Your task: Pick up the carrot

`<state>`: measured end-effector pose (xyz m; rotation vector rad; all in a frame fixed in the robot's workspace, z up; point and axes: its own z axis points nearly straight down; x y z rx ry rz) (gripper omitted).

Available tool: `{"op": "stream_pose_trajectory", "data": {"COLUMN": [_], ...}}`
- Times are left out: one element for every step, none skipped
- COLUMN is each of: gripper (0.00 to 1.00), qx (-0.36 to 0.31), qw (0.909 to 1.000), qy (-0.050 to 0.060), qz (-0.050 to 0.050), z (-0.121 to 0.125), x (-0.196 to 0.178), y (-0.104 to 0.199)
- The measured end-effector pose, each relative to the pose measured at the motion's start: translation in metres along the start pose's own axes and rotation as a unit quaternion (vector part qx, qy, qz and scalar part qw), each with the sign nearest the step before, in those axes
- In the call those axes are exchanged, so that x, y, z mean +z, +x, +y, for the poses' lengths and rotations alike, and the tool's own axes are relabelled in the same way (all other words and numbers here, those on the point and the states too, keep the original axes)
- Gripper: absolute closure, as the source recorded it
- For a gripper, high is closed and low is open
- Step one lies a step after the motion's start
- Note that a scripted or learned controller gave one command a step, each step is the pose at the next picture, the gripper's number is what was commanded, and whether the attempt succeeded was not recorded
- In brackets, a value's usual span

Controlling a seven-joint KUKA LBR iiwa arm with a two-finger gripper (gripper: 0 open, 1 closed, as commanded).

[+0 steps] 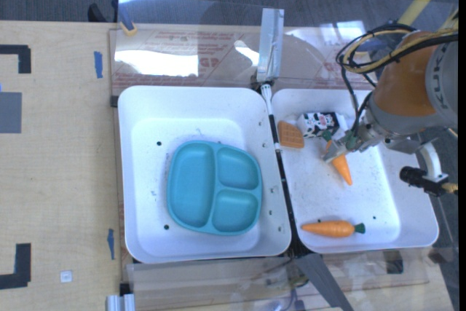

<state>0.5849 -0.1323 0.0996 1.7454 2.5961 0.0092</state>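
Carrot (pixel 341 168) lying in right bin (pixel 419 229), upper middle, tip pointing down, top end touching tool (pixel 341 147). Tool state: cannot tell. Second carrot (pixel 331 229) lying flat near front wall, green end right. Waffle (pixel 290 135) and cow toy (pixel 318 124) sitting near back. Blue tray (pixel 215 187) sitting in left bin (pixel 138 178).

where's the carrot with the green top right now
In the camera view the carrot lies on its side near the front edge of the right bin, green end pointing right, below the smaller orange piece by the gripper.
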Motion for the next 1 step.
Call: {"op": "stream_pose_trajectory", "data": {"gripper": [1.0], "qx": [0.035], "qw": [0.9994], "qy": [0.001], "qz": [0.002], "z": [0.0396], "x": [-0.1111], "y": [0.0447]}}
